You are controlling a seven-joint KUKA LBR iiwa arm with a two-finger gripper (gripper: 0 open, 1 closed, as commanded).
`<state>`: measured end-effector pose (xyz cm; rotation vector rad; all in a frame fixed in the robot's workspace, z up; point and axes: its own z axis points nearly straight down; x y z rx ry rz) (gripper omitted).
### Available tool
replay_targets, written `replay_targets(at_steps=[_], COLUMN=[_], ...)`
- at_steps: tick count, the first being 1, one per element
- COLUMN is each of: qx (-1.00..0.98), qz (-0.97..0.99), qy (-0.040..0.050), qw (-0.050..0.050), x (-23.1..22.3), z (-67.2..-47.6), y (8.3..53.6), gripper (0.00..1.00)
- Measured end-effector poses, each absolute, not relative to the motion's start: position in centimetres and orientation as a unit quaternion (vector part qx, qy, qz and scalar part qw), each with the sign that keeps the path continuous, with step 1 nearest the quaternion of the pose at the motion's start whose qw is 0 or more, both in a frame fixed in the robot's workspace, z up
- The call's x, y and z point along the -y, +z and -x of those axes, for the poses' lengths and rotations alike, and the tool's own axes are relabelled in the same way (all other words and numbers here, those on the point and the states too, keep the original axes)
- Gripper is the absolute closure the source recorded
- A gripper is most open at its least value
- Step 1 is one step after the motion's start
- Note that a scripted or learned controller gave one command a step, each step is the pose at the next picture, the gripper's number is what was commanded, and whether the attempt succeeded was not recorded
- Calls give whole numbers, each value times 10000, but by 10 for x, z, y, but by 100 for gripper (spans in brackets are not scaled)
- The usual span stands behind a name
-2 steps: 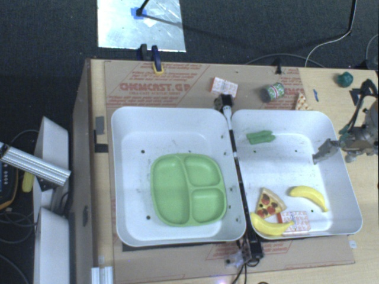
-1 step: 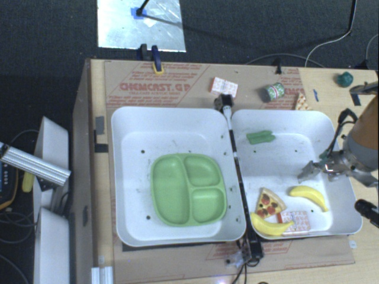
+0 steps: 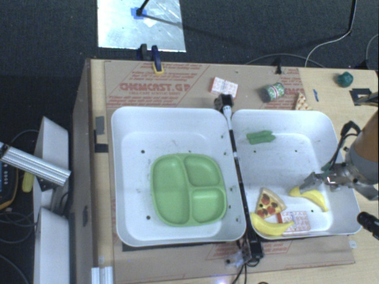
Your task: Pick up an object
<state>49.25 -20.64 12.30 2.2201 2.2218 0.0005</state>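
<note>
Roughly, by item:

Tabletop: tan board tabletop (image 3: 177,78) printed with red lettering, carrying 2 shallow white bins side by side.

Left bin: shallow white plastic left bin (image 3: 130,135) holding a pale green 3-compartment plastic plate (image 3: 188,189), which lies flat toward the bin's right half.

Right bin: shallow white plastic right bin (image 3: 284,158), touching the left bin along a dark centre seam.

Objects in right bin: flat green rectangular piece (image 3: 260,137) near the far wall, well apart from the rest. Toy pizza slice with red dots (image 3: 270,203) near the front left. Large yellow toy banana (image 3: 270,226) curved along the front wall, just beside the pizza slice. Small white card with red print (image 3: 297,220) at the front wall, touching the large banana's right end. Small yellow toy banana (image 3: 314,197) right of the pizza slice.

Arm: grey arm (image 3: 366,158) entering from the right edge, low over the right bin's right side.

Tool: metal 2-finger tool (image 3: 312,183) pointing left, its tips right at the small banana's upper end. Fingers (image 3: 309,180) look slightly apart; nothing visibly clamped between them. Contact with the banana cannot be told.

Outside the bins: small green and white can (image 3: 274,91) lying on the tabletop behind the right bin; white tag with red print (image 3: 224,87) behind the seam; teal round object (image 3: 346,78) at far right.
</note>
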Motion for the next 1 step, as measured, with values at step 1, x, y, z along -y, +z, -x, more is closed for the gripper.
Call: replay_targets(at_steps=[1], qx=[-7083], qz=[-7059], qy=[7], qw=[20], x=[207], z=[-487], y=[204], gripper=[0])
